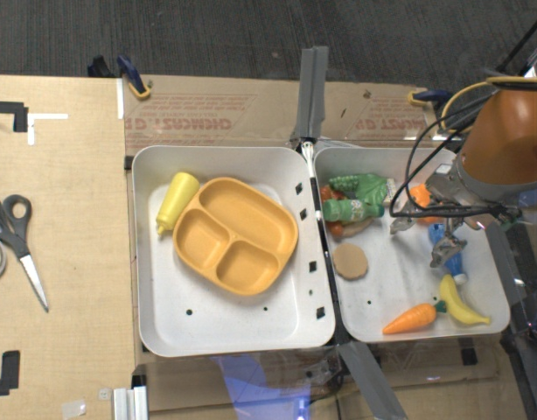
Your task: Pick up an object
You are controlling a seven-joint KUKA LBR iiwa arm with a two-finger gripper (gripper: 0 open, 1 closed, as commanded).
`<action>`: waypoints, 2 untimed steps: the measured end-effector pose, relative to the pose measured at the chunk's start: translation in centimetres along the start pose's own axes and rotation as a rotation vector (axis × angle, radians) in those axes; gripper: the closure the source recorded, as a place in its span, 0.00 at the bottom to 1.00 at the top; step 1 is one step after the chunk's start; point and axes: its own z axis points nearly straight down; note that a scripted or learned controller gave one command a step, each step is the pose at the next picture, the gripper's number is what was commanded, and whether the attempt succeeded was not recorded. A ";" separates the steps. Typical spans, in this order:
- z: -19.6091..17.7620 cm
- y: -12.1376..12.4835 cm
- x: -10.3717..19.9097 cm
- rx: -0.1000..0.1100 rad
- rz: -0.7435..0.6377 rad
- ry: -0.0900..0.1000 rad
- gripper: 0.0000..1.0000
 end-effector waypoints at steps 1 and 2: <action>0.0 0.0 0.0 0.000 0.000 0.000 0.00; 0.0 0.0 0.0 0.000 0.000 0.000 0.00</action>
